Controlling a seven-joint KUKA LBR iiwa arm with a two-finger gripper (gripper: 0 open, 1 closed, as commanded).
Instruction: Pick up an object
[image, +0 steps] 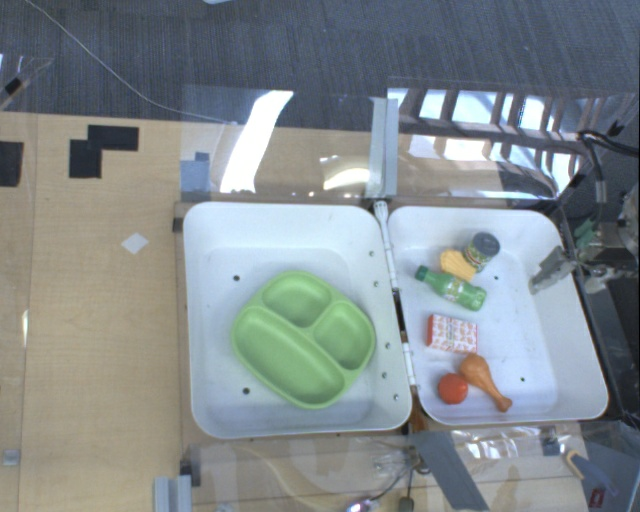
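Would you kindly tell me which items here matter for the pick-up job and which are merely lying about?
For the job:
- green plastic bottle
- yellow corn cob
- grey-lidded jar
- red-and-white patterned packet
- red tomato
- orange drumstick

Lying about:
- green divided plate
- left white bin

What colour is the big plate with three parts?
Light green. The plate shows in the camera view, in the left bin.
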